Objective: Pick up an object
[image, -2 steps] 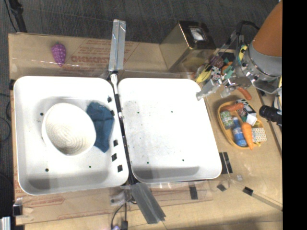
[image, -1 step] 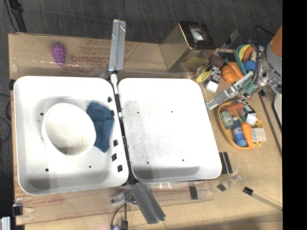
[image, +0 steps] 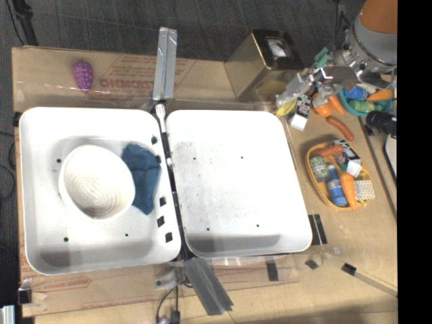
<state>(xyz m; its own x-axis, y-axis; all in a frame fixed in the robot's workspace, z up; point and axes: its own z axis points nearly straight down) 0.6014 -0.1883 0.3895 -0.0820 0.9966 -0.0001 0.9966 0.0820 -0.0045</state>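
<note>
**Grey arm parked at the top right, off the bins**

Grey and orange, the arm (image: 378, 19) sits in the top right corner of the view, and its pincer (image: 322, 73) hangs over the clutter on the worktop (image: 223, 73) beyond the right bin's far corner. Whether the pincer is open or closed I cannot tell. Just below it lie small coloured toys, and nearer the front stands a yellow bowl (image: 312, 171) filled with more bits. The right bin (image: 236, 181) lies well apart from the pincer. The left bin (image: 40, 248) holds a white woven hat (image: 98, 181) with a blue cloth (image: 143, 174) touching its right side. A purple object (image: 83, 75) rests on the worktop behind the left bin.
</note>
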